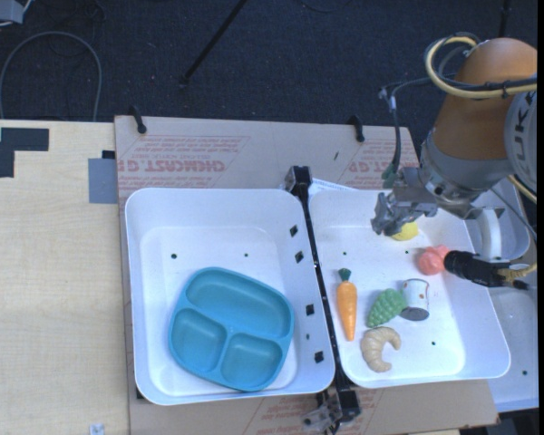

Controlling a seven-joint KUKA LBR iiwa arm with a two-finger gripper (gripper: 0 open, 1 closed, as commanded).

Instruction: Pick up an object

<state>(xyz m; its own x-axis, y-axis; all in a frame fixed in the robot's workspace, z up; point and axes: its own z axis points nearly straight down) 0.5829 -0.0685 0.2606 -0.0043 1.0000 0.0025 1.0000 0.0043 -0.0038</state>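
Overhead, gripper (392, 223) lowered into right bin (490, 352), poised directly over a small yellow object (404, 233), presumably to grasp it; finger spread impossible to tell. Nearby: toy carrot (346, 306), croissant (380, 347), green grapes (386, 305), pink ball (431, 261). Blue divided tray (231, 327) in left bin (154, 234).

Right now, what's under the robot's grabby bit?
A yellow thing peeks out below the tool in the right bin. The tool covers most of it, so its shape stays hidden.
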